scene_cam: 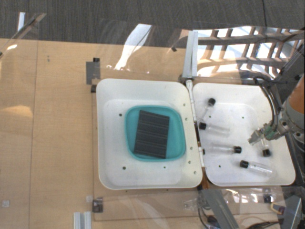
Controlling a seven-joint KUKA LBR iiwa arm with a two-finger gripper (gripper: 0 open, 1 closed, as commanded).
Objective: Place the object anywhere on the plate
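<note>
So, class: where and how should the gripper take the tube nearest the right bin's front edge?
Grip the tube across its clear middle, coming straight down. It lies flat and apart from the others, so fingers should probably straddle its long axis, away from the black cap.

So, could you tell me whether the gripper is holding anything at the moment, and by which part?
It cannot be told: the gripper hangs over the right bin near several clear tubes, too small and blurred to show a hold.

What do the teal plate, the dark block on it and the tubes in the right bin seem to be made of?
Teal plate: looks like smooth plastic or silicone, with a soft sheen. Dark block: matte, ribbed, possibly rubber or foam. Tubes: clear bodies with black caps, plastic or glass; cannot tell which.
</note>
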